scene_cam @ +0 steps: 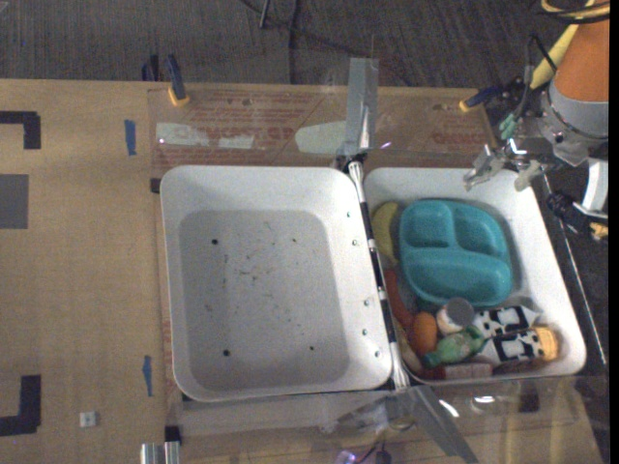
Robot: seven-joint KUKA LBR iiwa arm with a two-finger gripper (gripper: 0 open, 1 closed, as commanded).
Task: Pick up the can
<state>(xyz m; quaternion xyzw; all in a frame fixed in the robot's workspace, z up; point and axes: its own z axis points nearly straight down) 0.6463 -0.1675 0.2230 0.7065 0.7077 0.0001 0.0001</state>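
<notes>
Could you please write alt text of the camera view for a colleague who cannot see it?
The grey arm's two-finger gripper hovers open over the far right corner of the right shallow white bin, holding nothing. That bin holds a teal divided plastic tray, a small grey-topped can, an orange ball and a black-and-white cow toy. The left shallow white bin sits beside it.

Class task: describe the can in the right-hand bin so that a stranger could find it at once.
Start at the right bin, where a teal divided tray fills the upper part. Just below the tray's lower edge stands the can, small, with a round grey top. Its neighbours differ: an orange ball to its left, a black-and-white patterned toy to its right.
</notes>
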